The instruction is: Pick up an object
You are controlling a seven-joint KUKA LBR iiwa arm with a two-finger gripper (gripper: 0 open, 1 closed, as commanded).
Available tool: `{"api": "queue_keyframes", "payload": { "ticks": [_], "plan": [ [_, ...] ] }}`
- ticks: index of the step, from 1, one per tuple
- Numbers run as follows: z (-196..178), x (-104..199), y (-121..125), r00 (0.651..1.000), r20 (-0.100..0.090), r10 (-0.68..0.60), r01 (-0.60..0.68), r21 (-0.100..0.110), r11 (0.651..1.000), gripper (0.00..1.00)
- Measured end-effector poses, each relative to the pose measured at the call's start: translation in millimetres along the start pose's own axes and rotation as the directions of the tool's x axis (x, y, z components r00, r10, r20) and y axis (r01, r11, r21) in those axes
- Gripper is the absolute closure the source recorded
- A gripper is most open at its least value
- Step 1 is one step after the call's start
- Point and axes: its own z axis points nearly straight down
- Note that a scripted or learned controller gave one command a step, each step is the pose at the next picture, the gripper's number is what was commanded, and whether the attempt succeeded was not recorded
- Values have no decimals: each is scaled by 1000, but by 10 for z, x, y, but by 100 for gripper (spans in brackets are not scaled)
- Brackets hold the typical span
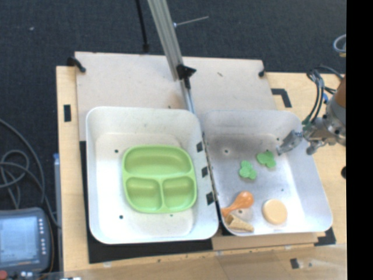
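Note:
The right bin [303,182] holds two small green leafy pieces [247,170] [267,159] near its middle. An orange spoon-shaped toy [240,202], a tan cone [239,221] and a round beige disc [274,212] lie along its front edge. My gripper [297,144] hangs over the bin's far right side, up and to the right of the green pieces and apart from them. Its fingers are spread open and there is nothing between them.
A green divided plate [158,178] lies in the left bin [99,156]. A metal pole [166,31] rises from between the bins at the back. The bin walls meet at the centre seam [205,168].

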Motion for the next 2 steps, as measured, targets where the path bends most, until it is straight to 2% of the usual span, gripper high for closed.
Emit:
{"api": "queue_keyframes", "payload": {
  "ticks": [1, 2],
  "plan": [
    [0, 0, 0, 1000, 0, -1, 1, 0, 1000, 0],
    [517, 76, -69, 1000, -1, 2, -2, 4, 1000, 0]
  ]
}}
